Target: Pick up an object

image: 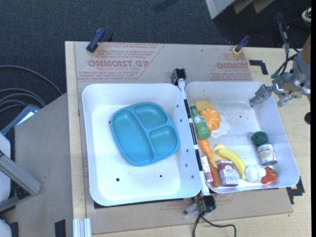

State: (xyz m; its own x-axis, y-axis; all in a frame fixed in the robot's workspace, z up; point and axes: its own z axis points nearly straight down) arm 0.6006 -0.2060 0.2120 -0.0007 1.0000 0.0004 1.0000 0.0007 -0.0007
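Over the right bin's (237, 90) far right corner hangs the tool (270, 95), its grey fingers spread apart with nothing between them; one finger (258, 97) points down-left above the bin's bare floor. Objects lie along that bin's left and near sides. An orange fruit (211, 117) sits on a pale wrapper beside a green bottle (201, 126) against the left wall. A carrot (207, 154) runs along that wall toward the near edge. A banana (232, 159) lies near the middle, just beside a red carton (227, 174). A small jar (267, 153) stands near the right wall with a dark green lump (259, 138) just behind it. A white ball (252, 172) and a red piece (269, 176) rest at the near right corner. All are well apart from the tool. The left bin (98, 172) holds a blue divided plate (144, 132), lying flat. Both bins sit on the bench (123, 58), on a sheet printed with red letters.
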